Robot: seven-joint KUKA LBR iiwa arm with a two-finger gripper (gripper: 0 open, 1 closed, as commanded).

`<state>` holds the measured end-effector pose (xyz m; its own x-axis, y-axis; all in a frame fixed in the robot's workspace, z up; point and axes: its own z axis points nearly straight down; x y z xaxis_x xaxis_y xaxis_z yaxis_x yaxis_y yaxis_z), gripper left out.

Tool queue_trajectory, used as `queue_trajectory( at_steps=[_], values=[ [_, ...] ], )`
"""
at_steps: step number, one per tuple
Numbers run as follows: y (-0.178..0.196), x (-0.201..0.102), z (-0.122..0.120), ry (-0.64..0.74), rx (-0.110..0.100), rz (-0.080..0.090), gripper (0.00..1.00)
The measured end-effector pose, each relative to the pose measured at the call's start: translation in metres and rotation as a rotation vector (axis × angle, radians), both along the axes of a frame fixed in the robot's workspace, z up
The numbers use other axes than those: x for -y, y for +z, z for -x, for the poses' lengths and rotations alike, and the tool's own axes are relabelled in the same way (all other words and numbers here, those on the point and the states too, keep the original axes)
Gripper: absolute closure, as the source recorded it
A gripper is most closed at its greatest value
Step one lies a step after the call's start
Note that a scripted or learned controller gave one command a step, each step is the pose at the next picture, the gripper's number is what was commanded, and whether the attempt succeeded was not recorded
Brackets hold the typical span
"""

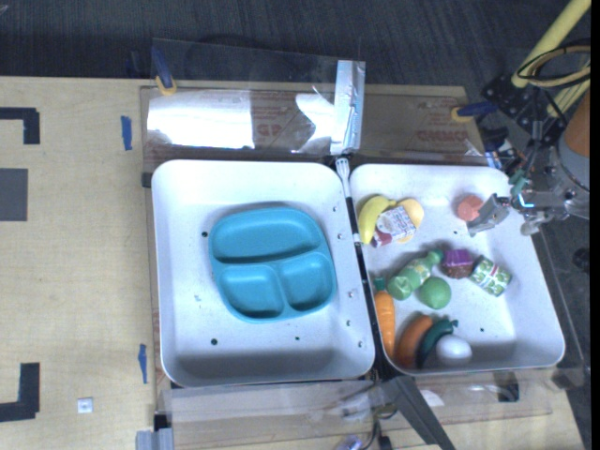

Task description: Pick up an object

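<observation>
Several toy foods lie in the right bin (539,331): a yellow banana (371,216) with a pale packet (399,222), a salmon-red round piece (468,206), a purple piece (457,262), a green-labelled can (490,276), a green apple (434,293), a green bottle (410,277), an orange carrot (385,316), a brown-orange piece (411,337), a dark green piece (433,337) and a white egg (455,349). My gripper (511,217) hangs open over the bin's far right corner. One finger (489,214) stands just right of the salmon-red piece, and nothing sits between the fingers.
The left bin (178,251) holds a blue divided plate (272,261). A raised rim (352,251) separates the two bins. A clear plastic sheet (253,111) lies behind the left bin. Yellow and black cables (544,54) hang at the far right by the arm (579,139).
</observation>
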<state>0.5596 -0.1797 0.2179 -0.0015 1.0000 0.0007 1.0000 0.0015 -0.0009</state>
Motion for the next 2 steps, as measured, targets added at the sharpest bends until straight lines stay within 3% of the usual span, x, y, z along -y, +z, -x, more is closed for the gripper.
queue_trajectory(
  at_steps=[1, 2],
  values=[
    [-0.066, -0.055, -0.019, -0.046, -0.004, -0.001, 0.0],
    [-0.117, -0.043, 0.022, -0.126, 0.007, 0.002, 0.0]
  ],
)
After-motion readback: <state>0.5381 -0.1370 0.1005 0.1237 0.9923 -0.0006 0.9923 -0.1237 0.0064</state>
